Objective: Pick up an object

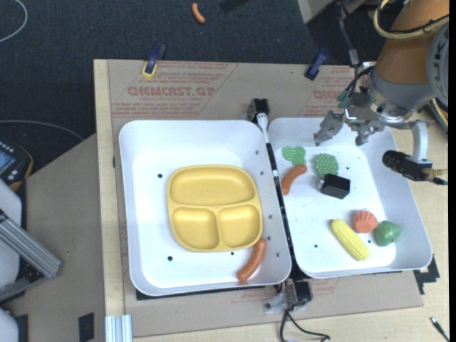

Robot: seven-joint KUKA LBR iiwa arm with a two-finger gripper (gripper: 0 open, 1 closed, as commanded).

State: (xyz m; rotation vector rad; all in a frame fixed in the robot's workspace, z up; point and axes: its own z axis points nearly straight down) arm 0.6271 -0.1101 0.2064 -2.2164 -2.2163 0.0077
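Camera view from above the bench: the arm (410,55) reaches in from the right, and its gripper (347,128) hangs over the far end of the right bin (410,212), fingers spread wide and nothing between them. One fingertip (326,132) sits out to the left, the other toward the right, both above bare white floor.

Plenty to choose from in that bin. Just below the gripper lies a green leafy piece (293,153), and beside it a bumpy green vegetable (326,164). An orange sausage (291,178) lies near the bin's left wall, its long axis slanting from lower left up to upper right, slightly curved. A black block (334,186) sits just under the bumpy green vegetable, tilted a touch.

Nearer the front, a yellow corn cob (350,239) lies on a diagonal, pointing from upper left down to lower right. Right beside its upper end there's an orange shell-shaped piece (364,221), and touching that, a green pepper (387,233).

Over in the left bin (135,191), a yellow divided plate (214,206) sits in the middle. A second sausage (252,260) rests against the plate's front right corner, running from lower left to upper right.
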